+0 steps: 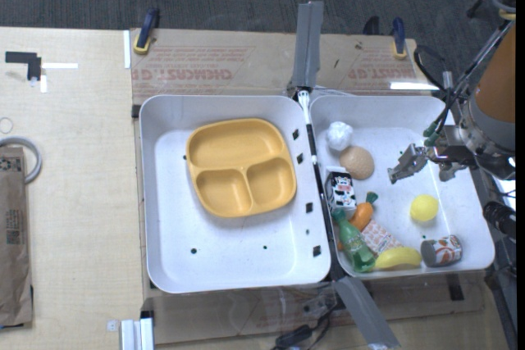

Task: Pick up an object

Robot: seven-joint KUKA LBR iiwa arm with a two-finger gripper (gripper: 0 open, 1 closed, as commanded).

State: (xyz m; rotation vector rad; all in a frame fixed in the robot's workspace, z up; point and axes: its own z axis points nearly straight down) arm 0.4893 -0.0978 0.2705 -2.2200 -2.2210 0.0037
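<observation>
Claw is seen over the right bin, upper right part, fingers spread apart, nothing gripped between them. It is placed right of the egg and above the lemon, apart from both.

Task objects are all held in the right bin. A white ball is set near the top left corner, with the egg just below it. Along the left wall a cow-print carton, carrot and green bottle are crowded together, touching or nearly so. A banana is laid along the bottom edge, beside a red-white packet. A can is lying on its side near the bottom right corner. The lemon is isolated, with bare floor on all sides; most open room is found in the bin's centre and right half.

Left bin is occupied by a yellow tray, three compartments, set slightly tilted, clear of all four walls. The bins are separated by a narrow divider.
</observation>
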